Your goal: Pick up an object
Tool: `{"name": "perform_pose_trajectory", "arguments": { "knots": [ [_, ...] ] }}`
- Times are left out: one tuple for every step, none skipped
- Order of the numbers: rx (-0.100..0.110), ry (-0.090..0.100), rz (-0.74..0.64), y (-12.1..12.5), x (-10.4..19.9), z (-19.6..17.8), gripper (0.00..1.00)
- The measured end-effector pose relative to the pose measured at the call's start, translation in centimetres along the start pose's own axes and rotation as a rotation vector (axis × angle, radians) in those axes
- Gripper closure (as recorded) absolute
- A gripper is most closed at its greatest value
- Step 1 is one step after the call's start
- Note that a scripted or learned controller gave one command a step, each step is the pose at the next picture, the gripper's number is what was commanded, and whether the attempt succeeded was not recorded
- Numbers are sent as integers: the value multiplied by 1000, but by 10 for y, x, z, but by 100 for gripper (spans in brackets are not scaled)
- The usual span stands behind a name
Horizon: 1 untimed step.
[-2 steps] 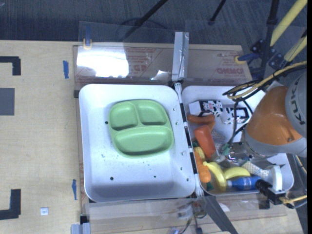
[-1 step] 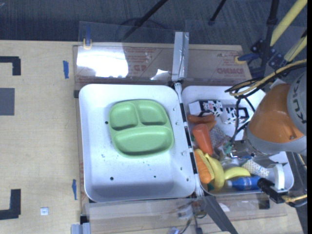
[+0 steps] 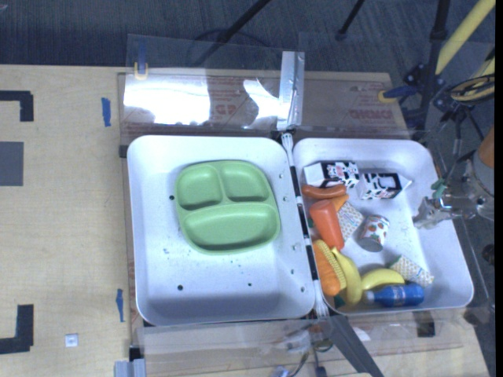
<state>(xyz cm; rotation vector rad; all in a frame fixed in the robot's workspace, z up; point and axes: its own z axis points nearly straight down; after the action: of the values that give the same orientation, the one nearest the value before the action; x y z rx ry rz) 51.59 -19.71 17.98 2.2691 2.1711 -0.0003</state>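
Though crowded together, lying loose in the right bin [image 3: 448,277], none of them lifted. Orange carton [image 3: 326,214] against the bin's 9 o'clock wall, tilted. Just beside it toward 3 o'clock, small white cup [image 3: 376,232] with coloured spots, on its side. At 12 o'clock, black-and-white cow-print box [image 3: 346,171], touching the top of the orange carton. Down at 6 o'clock, banana [image 3: 371,280] curving over a blue bottle [image 3: 398,294], the two touching; yellow brush [image 3: 336,267] next to the banana at its 9 o'clock; patterned packet [image 3: 414,270] at the banana's 3 o'clock end.

Hand [image 3: 437,207] at the right bin's 3 o'clock rim, near the cup but apart from it, nothing seen in its grasp; open or closed, cannot tell at this blur. Orange band [image 3: 492,144] of the arm toward 1 o'clock from the hand.

Left bin [image 3: 149,234] alongside, at 9 o'clock of the right bin, with a green divided plate [image 3: 228,206] lying flat near its middle. Both bins on the pale wooden table [image 3: 63,234].
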Motion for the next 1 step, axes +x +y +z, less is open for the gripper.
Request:
{"name": "perform_pose_trajectory", "arguments": {
  "knots": [
    [3, 2, -156, 3, 38, 54, 100]
  ]
}}
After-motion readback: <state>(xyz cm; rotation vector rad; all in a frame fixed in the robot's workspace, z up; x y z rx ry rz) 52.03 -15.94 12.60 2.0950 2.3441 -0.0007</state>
